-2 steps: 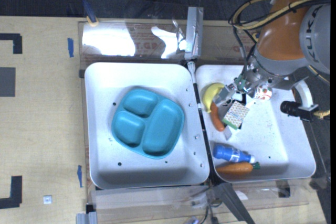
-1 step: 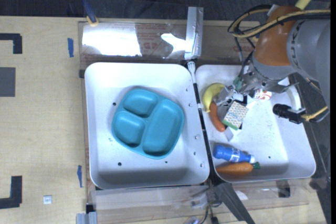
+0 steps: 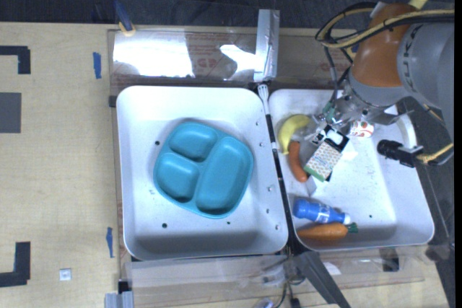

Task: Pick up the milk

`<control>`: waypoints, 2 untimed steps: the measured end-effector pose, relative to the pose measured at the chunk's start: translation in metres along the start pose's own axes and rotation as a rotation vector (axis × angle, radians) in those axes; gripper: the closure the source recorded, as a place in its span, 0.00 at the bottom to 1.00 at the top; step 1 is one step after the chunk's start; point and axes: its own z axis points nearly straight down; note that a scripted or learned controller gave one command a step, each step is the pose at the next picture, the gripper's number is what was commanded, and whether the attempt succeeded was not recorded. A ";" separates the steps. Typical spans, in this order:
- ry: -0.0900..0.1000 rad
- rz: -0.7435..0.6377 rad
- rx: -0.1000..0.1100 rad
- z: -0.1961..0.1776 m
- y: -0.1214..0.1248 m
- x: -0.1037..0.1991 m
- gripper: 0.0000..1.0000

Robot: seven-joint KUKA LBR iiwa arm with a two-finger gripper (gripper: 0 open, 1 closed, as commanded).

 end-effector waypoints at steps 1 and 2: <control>0.002 0.183 0.009 -0.110 0.017 0.050 1.00; -0.001 0.180 0.005 -0.120 0.018 0.051 1.00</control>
